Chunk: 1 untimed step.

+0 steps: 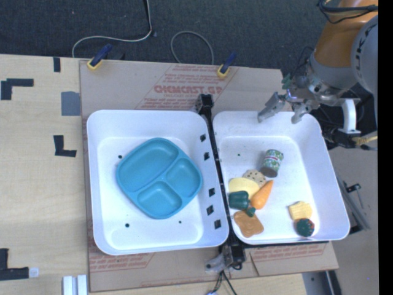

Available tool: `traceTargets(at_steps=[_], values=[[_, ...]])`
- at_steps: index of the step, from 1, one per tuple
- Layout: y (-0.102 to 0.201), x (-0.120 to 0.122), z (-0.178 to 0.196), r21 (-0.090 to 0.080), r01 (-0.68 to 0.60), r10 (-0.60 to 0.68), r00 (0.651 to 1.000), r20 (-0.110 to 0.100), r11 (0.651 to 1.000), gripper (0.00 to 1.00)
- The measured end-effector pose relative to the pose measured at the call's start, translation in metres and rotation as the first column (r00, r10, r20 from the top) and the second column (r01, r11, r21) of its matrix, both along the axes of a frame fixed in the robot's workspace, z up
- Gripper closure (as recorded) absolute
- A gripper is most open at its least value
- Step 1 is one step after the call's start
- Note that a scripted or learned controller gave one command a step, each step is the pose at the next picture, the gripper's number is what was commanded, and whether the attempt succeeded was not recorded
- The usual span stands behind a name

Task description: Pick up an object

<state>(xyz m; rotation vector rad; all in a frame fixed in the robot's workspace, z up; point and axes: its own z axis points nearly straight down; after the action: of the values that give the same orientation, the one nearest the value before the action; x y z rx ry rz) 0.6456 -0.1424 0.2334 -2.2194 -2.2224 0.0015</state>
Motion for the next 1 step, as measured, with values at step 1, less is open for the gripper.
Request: traceTargets(at_steps=[1], values=[[-0.0076,-0.0399,-0.1212,0.002,0.003,-0.003,1.000,-0.012,1.000,0.00]])
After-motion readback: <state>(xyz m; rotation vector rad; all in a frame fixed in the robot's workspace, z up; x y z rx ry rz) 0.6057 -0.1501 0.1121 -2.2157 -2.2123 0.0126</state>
